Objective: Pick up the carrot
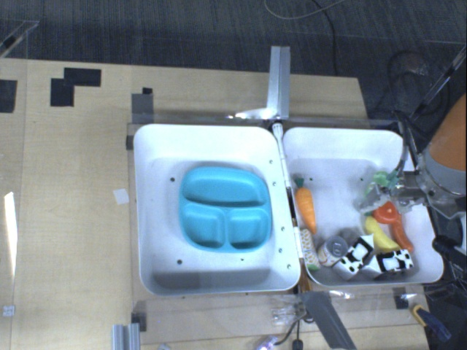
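bench (66, 217): pale wood | floor (146, 20): dark carpet | cable (321, 6) lying loose

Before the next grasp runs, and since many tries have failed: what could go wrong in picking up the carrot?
The carrot lies tight against the right bin's left wall, so one finger may hit the wall instead of closing round it. The gripper hangs over the cluttered right side near a red-orange toy and a yellow piece; it could grab one of those similar-coloured items by mistake.
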